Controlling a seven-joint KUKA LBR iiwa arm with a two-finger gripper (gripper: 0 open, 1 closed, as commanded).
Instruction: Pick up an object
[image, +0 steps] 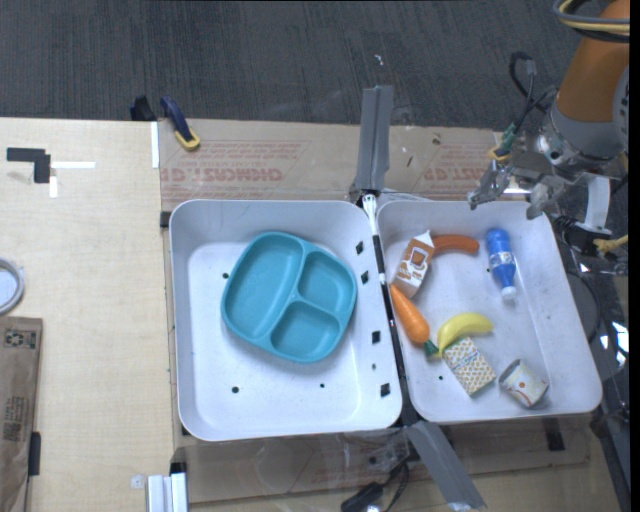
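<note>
Two-finger metal pincer (510, 190) poised above the far rim of the right-hand shallow white bin (575, 330), fingers apart, gripping nothing. Grey arm with orange band (592, 75) reaching in from the right. Candidate objects all lying loose in that bin: blue plastic bottle (500, 262) nearest the pincer, orange-red sausage-shaped toy (455, 243), small white-and-orange carton (414, 264), orange toy carrot (409, 315), yellow toy banana (463, 327), patterned rectangular packet (469, 365), small overturned cup (524, 384). Teal three-compartment plastic plate (289, 296) alone in the left-hand white bin (195, 330). Step judged: approach, no pick begun. Next move calls for descent over one object, likely the bottle, fingers straddling its narrow width before closing.
</note>
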